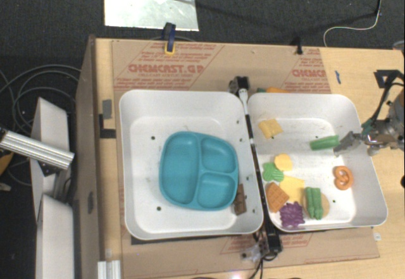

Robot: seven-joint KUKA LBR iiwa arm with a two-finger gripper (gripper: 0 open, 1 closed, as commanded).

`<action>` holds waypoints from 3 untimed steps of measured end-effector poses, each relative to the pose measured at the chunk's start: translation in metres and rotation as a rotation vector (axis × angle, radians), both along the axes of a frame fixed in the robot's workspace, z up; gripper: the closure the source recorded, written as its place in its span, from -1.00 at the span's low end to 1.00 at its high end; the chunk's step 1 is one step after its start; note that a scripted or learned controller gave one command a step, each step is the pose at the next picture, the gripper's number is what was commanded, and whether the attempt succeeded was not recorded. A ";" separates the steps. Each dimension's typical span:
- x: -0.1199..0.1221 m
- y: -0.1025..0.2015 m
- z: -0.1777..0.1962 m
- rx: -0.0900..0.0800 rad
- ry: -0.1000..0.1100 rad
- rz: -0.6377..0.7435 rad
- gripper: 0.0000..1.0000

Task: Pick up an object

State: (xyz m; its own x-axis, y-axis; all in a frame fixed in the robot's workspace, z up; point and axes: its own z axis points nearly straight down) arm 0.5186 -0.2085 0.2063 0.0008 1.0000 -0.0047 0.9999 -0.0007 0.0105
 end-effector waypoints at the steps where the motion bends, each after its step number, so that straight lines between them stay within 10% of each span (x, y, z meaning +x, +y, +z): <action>1: -0.033 0.087 -0.043 0.010 0.015 0.011 -1.00; 2: -0.032 0.069 -0.125 0.005 0.010 0.001 -1.00; 3: 0.073 0.099 -0.120 0.004 -0.001 0.012 -1.00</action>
